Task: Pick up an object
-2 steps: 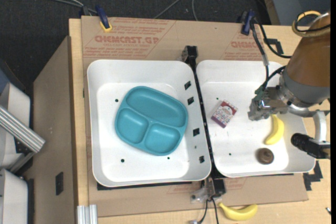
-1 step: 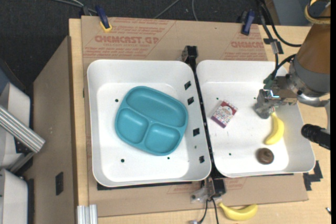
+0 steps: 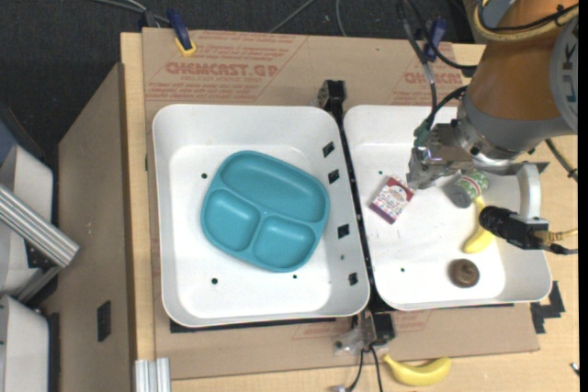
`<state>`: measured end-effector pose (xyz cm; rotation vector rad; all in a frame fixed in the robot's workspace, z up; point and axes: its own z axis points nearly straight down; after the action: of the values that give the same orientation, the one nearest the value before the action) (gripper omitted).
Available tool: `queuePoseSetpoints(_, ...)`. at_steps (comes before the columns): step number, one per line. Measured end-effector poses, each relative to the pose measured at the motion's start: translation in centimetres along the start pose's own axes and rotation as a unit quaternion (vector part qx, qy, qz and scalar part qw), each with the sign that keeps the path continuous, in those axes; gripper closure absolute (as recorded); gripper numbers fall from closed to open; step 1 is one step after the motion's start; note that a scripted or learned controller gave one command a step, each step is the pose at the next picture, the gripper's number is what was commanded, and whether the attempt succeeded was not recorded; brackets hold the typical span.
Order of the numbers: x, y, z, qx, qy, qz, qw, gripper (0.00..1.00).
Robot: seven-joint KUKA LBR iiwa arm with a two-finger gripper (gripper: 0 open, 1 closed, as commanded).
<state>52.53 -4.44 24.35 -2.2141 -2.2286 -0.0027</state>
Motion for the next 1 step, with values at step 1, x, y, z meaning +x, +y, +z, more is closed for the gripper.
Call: queuePoseSetpoints(1,5.18,1.74,-0.46,0.0,0.0,0.0,1.0,1.0)
